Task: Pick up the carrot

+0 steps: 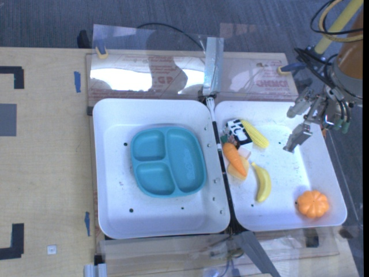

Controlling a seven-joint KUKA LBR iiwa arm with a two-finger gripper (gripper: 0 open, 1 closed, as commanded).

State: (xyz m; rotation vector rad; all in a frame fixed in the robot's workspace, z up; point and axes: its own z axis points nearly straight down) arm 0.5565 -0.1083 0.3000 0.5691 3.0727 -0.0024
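Observation:
The orange carrot (235,159) lies at the left side of the right bin (323,172), close to the divider, its tip pointing up toward a black and white item (234,131). My gripper (293,129) hovers over the upper right part of that bin, well to the right of the carrot. Its two grey fingers (297,138) are spread apart and open, with nothing between them.
A yellow corn cob (255,135) lies just above the carrot and a banana (262,182) just right of it. An orange pumpkin (312,203) sits in the bin's lower right corner. The left bin (109,131) holds a blue divided plate (168,160).

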